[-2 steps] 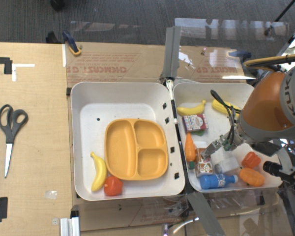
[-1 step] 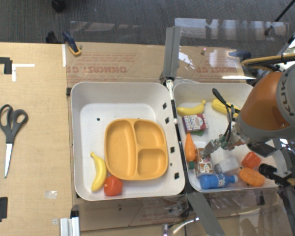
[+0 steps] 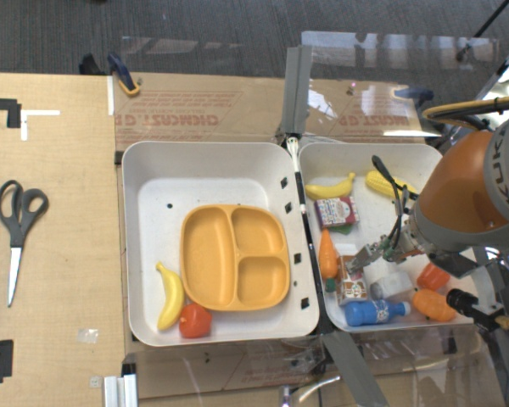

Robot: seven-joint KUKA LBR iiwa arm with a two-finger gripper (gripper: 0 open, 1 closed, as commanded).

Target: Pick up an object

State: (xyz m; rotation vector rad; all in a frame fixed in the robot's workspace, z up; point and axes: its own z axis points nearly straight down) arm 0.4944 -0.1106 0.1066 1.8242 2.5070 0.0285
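Note:
My gripper (image 3: 365,259) hangs low in the right bin (image 3: 365,149), near its middle, at the end of the grey and orange arm (image 3: 467,195). It is just right of an orange carrot (image 3: 327,254) and just above a small printed box (image 3: 351,289). A blue bottle (image 3: 371,312) lies along the front wall. A banana (image 3: 329,188), a second yellow piece (image 3: 380,182) and a red packet (image 3: 336,213) lie further back. Orange toys (image 3: 433,303) sit at the front right, partly under the arm.
The left bin (image 3: 136,227) holds a yellow divided plate (image 3: 235,257), a banana (image 3: 170,297) and a red tomato (image 3: 194,320). Scissors (image 3: 19,219) lie on the wooden bench at far left. A blue clamp (image 3: 123,73) sits behind the left bin.

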